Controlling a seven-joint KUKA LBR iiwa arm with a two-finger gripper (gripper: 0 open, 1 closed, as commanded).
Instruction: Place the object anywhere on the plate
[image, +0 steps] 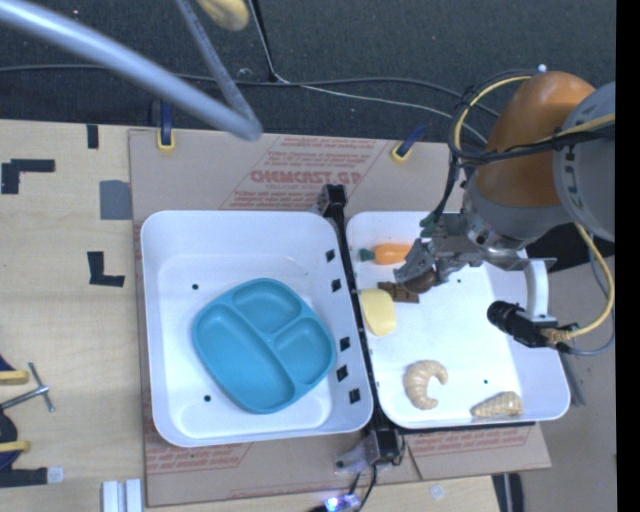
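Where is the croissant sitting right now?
In the camera view the croissant lies in the right bin, toward its near edge, below the yellow block and left of the small pale pastry.

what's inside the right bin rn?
In the right bin: a yellow block, a croissant, a pale shell-shaped pastry and a carrot. The gripper hangs over the bin's upper left, covering the floor beneath it and a small brown piece beside the block.

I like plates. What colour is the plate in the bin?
Light blue. The plate shows best in the camera view, in the left bin.
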